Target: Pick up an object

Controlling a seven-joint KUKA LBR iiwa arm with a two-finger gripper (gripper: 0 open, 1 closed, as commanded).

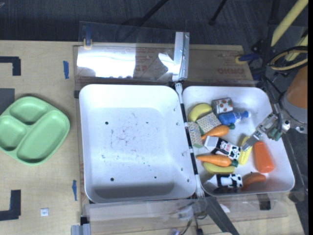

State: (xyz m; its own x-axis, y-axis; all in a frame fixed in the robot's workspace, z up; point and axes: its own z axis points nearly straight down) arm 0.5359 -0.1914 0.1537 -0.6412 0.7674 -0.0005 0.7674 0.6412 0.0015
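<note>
- Camera view, looking down: the arm [298,94] comes in from three o'clock, orange band showing, over the right bin [261,98].
- The pincer [255,137] hangs low at the bin's three o'clock side, tips pointing toward seven o'clock. Spread or pressed together? Cannot tell from here, and nothing is seen pinched in it.
- Just at its tips lies a yellow piece [244,155]; at five o'clock from the pincer, an orange block [263,157] lies near the bin's wall.
- Bin centre is crowded: a carrot [215,131] up top, a second carrot [216,159] below it, a banana [217,168] touching that one's underside.
- At twelve o'clock in the bin, a yellow lemon-like fruit [199,111], a small spotted box [222,105] and a blue bottle [232,117] sit close together.
- At six o'clock, a black-and-white cow toy [230,180] lies by a reddish piece [253,178].
- The left bin [132,141] is beside it, walls touching.
- Far at nine o'clock on the bench [39,72], a green divided plate [32,129].
</note>
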